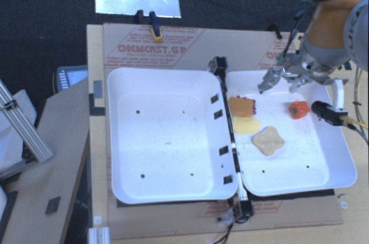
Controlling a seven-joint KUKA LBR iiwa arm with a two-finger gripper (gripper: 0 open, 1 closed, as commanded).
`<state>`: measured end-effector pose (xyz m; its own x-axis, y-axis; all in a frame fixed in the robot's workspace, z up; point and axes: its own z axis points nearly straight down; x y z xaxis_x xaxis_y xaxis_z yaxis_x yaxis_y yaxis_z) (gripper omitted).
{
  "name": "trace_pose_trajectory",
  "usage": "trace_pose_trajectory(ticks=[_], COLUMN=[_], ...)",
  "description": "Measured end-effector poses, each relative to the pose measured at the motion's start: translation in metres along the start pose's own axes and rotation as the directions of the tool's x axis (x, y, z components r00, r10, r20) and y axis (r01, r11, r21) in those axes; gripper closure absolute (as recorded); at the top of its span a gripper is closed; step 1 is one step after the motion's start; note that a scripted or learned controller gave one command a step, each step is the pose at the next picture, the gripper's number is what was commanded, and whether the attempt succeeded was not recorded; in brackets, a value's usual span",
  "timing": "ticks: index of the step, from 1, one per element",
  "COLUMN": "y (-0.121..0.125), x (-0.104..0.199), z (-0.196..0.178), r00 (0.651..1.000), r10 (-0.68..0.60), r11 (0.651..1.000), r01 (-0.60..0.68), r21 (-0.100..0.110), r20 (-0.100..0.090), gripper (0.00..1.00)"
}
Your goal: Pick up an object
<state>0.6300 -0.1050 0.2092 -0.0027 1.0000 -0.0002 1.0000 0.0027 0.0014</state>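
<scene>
Hovering above right bin [340, 176] at its 12 o'clock, gripper [283, 81] seen spread open, nothing held. Orange-red object [298, 109] lies at gripper's 5 o'clock, judged nearest pick.

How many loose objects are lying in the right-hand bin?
4, all in the right bin: an orange-brown block near the divider, a yellow piece just below it, a tan piece lower, a red-orange object toward the arm. The claw may hide more.
</scene>
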Motion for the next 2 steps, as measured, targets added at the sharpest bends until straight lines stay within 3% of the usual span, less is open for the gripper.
trace_pose_trajectory(ticks=[1,2], y=[-0.029,-0.027], x=[0.092,0.086], z=[-0.025,-0.035], r00=[1.0,1.0], r10=[-0.01,-0.003], r11=[1.0,1.0], r01=[0.01,0.003], r21=[0.0,-0.002], r20=[-0.004,-0.001], gripper=[0.0,1.0])
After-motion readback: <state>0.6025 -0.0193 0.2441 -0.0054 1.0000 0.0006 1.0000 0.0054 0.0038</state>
